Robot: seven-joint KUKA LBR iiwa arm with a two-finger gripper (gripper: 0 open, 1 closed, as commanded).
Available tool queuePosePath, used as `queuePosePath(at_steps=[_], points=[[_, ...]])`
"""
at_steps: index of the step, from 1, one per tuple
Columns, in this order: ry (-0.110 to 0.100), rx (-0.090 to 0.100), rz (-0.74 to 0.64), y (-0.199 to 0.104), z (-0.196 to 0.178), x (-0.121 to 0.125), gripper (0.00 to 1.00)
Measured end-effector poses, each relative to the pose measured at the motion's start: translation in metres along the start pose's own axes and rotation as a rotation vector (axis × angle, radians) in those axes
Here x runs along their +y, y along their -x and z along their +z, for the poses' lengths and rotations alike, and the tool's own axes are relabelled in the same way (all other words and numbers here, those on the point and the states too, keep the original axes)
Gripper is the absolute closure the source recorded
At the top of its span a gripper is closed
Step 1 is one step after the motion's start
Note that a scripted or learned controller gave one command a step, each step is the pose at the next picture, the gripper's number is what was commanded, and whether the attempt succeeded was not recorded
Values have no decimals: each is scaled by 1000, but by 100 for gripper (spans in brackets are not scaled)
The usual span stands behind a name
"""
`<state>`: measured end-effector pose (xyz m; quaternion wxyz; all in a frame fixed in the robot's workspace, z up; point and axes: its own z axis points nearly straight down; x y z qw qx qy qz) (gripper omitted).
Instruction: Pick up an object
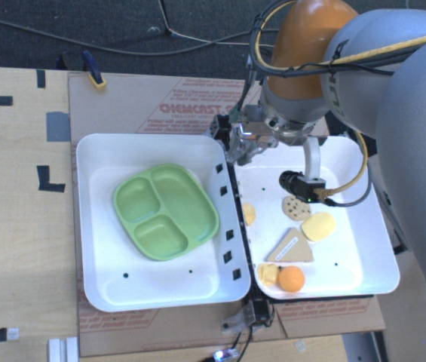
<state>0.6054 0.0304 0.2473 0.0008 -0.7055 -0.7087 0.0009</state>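
nothing lifted yet: cookie [296,207], yellow piece [318,226], wedge [291,248] and orange ball [292,279] all lying in the right bin [363,274]. tool [244,143] up at that bin's far left corner, near the divider; cannot tell its state, with no item seen in it. whole pick left to do

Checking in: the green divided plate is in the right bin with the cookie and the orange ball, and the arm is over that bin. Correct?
Not quite. The camera view shows the green divided plate alone in the left bin. The cookie and orange ball are in the right bin, and the arm is over that bin.
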Motion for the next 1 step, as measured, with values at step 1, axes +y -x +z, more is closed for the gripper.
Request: queuePosePath(at_steps=[1], points=[[2, -1, 0, -55, 2, 8, 100]])
